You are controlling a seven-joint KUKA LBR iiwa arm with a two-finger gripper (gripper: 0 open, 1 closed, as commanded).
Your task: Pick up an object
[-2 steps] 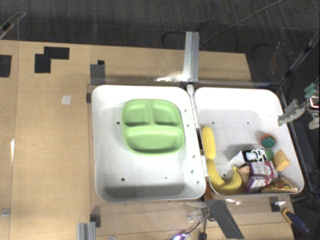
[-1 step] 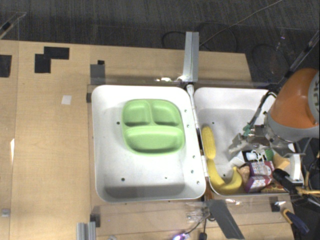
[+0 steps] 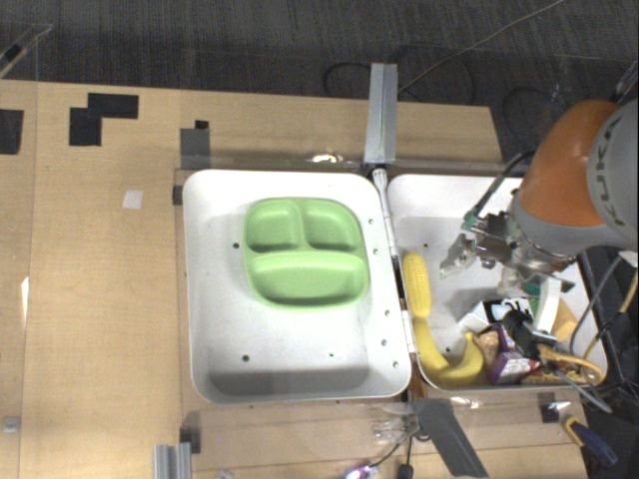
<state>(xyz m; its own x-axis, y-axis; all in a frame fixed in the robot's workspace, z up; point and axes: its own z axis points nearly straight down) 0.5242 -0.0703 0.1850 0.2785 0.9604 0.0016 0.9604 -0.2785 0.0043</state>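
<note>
My gripper (image 3: 477, 251) hangs over the middle of the right bin (image 3: 429, 208), below the grey wrist and its orange band (image 3: 564, 173). Just to its left, a yellow corn cob (image 3: 414, 282) lies along the bin's left wall. A banana (image 3: 446, 361) curves along the front left corner. To the banana's right sit a small brown item (image 3: 486, 342) and a purple packet (image 3: 509, 368). I see nothing held in the gripper. The arm hides the right part of this bin.
The left bin (image 3: 215, 297) holds a green divided plate (image 3: 304, 250) near its middle. A grey metal post (image 3: 380, 113) rises behind the gap between the bins. Cables and small clutter (image 3: 569, 367) lie at the right bin's front right corner.
</note>
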